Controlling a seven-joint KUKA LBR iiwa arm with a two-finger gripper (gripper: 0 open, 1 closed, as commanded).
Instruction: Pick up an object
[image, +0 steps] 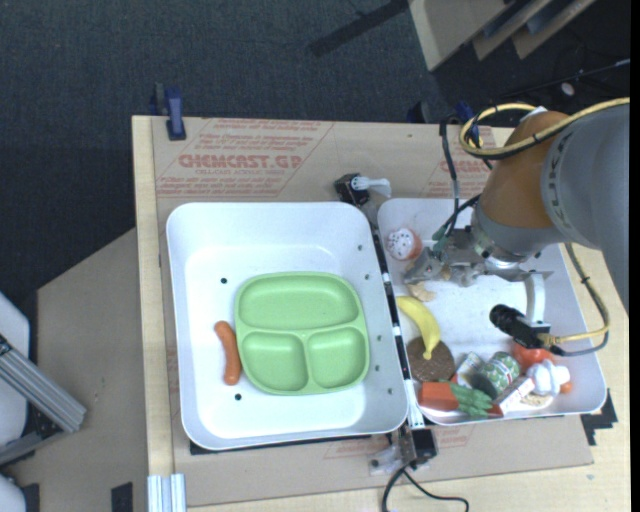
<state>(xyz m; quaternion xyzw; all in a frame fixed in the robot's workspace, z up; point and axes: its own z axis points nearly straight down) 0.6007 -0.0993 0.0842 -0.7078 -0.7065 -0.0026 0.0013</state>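
Clustered at the lower right of the frame, in the near corner of the right bin (590, 385), lie a carrot (440, 396), a dark round cookie (430, 361), a green-and-white item (495, 372) and several small packaged pieces, touching or overlapping one another. A banana (420, 322) lies just above them, against the bin's left wall. A white ball with red marks (402, 242) sits in the bin's upper left corner.

The gripper (455, 258) is low in the upper part of the right bin, beneath the orange band (515, 190). Whether its fingers are spread or closed cannot be told; the wrist body hides them.

Candidate objects: the ball lies just left of the gripper; the banana lies below and left of it, near but apart.

Risks, as judged:
- The ball sits close to the bin wall; a finger may strike the wall or roll the ball away.
- The banana's curved surface may slip out on closing.
- In the crowded corner, neighbouring items may be pushed or jammed together.

The left bin (190, 235) holds a green divided plate (300, 332) and a sausage (229, 352), well apart from the gripper.
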